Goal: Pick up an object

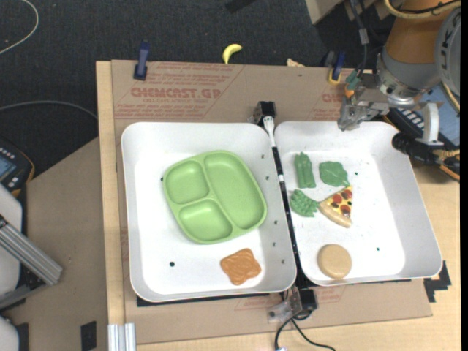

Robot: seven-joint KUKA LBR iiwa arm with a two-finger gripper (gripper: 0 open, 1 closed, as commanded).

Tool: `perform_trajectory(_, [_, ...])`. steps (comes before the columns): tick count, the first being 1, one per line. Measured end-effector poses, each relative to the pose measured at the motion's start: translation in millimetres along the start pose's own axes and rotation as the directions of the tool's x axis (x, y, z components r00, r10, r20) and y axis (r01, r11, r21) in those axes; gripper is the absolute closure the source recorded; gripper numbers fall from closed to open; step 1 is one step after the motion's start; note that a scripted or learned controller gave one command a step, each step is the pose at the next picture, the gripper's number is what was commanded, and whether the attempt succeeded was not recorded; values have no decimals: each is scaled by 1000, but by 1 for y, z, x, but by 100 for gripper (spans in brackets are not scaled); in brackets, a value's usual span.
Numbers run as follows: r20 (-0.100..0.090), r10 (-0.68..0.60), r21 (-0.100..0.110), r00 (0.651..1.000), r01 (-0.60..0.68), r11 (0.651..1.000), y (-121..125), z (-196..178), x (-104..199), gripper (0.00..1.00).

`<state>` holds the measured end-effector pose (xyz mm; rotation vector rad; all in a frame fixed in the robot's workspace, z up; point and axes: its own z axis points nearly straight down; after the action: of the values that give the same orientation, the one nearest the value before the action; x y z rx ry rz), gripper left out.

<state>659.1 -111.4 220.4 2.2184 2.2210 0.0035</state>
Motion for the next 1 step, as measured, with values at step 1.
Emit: perform_trajectory(1, [1, -1, -8, 1000, 1, 1000, -47, -93, 14, 100])
